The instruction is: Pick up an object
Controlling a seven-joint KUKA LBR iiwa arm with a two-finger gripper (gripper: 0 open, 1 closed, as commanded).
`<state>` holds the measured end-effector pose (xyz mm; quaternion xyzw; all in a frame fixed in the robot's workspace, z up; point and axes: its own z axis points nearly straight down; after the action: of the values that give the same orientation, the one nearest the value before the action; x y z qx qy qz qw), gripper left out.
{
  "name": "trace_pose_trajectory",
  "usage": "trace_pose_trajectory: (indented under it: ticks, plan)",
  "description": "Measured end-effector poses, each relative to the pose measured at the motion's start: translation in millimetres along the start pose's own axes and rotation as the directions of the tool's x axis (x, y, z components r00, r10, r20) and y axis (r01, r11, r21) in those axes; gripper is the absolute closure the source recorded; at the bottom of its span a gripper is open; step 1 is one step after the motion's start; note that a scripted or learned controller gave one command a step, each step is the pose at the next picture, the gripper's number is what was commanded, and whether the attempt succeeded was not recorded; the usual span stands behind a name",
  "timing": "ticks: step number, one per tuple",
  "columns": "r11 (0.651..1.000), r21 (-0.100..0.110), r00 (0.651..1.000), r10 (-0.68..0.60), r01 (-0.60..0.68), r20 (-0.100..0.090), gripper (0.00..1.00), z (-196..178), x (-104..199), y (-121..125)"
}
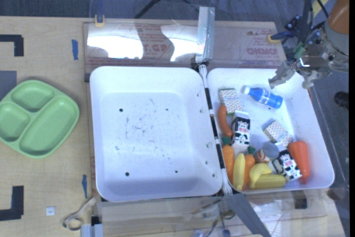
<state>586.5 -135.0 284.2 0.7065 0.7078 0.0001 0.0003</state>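
Several toys filled the right bin (321,136); gripper (291,75) hung spread above its far edge, holding nothing. Nearest blue bottle (264,96) lay on its side, likely light, hard, slick; pinch across body

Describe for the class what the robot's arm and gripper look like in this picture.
The arm enters at upper right, with an orange band above a grey metal wrist. Yellow and dark cables loop beside it. The gripper has two pale grey fingers under a boxy grey body.
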Motion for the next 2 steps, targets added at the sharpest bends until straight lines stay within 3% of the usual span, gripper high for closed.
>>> trace_pose_trajectory:
  ticks: [1,2]
  plan:
    - [0.998,0.001,0.998,0.062,-0.062,-0.001,0.00,123.8,-25.1,46.1]
    - [0.997,-0.002,0.998,0.071,-0.071,0.000,0.00,182.5,-31.2,49.3]
